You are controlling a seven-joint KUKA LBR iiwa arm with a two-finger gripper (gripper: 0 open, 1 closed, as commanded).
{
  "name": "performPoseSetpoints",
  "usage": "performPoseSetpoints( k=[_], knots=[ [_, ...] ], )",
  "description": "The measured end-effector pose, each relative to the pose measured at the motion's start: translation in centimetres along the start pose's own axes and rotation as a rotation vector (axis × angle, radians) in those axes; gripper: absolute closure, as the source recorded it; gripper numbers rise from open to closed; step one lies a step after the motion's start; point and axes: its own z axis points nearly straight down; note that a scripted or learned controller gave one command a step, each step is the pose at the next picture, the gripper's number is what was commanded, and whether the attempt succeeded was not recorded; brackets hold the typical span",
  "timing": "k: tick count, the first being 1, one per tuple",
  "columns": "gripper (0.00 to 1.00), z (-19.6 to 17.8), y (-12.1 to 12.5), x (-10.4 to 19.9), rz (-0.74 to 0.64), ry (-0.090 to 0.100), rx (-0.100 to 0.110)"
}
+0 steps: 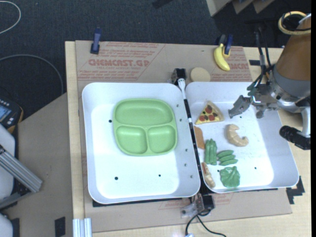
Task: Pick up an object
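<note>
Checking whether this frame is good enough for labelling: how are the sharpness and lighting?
Camera view: lighting is even and soft, with mild glare on the white bins; the green tray and pizza slice are sharp enough; the gripper looks slightly blurred; shadows are faint.

1. The pincer [249, 104] hung over the right bin [276, 174] at its 1 o'clock corner, fingers spread, empty.
2. A pizza slice [209, 113] lay at the pincer's 9 o'clock; a croissant [236, 135] at 7 o'clock.
3. A green tray [145, 126] sat in the left bin [98, 172].

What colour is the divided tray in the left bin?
Light green; the divided tray shows best in the camera view.
</note>
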Motion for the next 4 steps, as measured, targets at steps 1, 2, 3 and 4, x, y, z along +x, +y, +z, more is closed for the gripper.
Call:
performPoseSetpoints(
  k=[1,2,3,4],
  knots=[
    [0.0,13.2,-3.8,3.1,0.001,0.003,-0.002],
    [1.0,11.7,-3.6,2.8,0.002,-0.004,-0.01],
    [1.0,2.4,-7.0,10.7,-0.008,0.003,-0.006],
    [1.0,1.4,-8.6,17.7,-0.009,0.003,-0.001]
  ],
)
